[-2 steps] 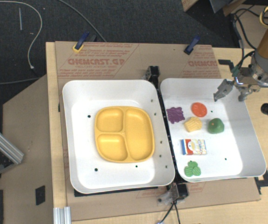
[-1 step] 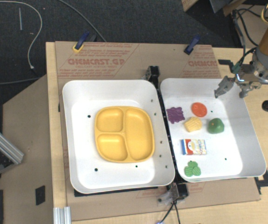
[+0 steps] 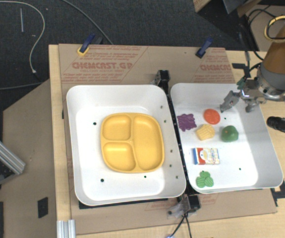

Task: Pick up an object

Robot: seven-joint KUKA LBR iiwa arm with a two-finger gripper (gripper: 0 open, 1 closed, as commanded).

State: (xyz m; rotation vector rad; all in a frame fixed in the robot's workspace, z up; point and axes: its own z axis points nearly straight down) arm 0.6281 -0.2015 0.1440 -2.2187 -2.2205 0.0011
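The bench (image 3: 63,133) is covered with brown cardboard and carries two shallow white bins side by side. The left bin (image 3: 83,177) holds a yellow three-compartment plate (image 3: 132,143) at its centre. The right bin (image 3: 261,167) holds the small toy foods. The arm (image 3: 281,58) enters at the view's 2 o'clock, and its gripper (image 3: 240,102) hangs over the right bin's 1 o'clock corner with the fingers spread wide and nothing between them.

Near the middle of the right bin lies a white milk carton (image 3: 205,155) with blue and red print, on its side. At its 12 o'clock sits a yellow corn piece (image 3: 205,131). Just beside the corn, at 3 o'clock, is a green pepper (image 3: 229,133); at 10 o'clock of the corn, purple grapes (image 3: 186,121); at 1 o'clock of the corn, an orange-red tomato slice (image 3: 211,116), close to the gripper's lower finger. At the carton's 6 o'clock lies a green leafy piece (image 3: 204,180).
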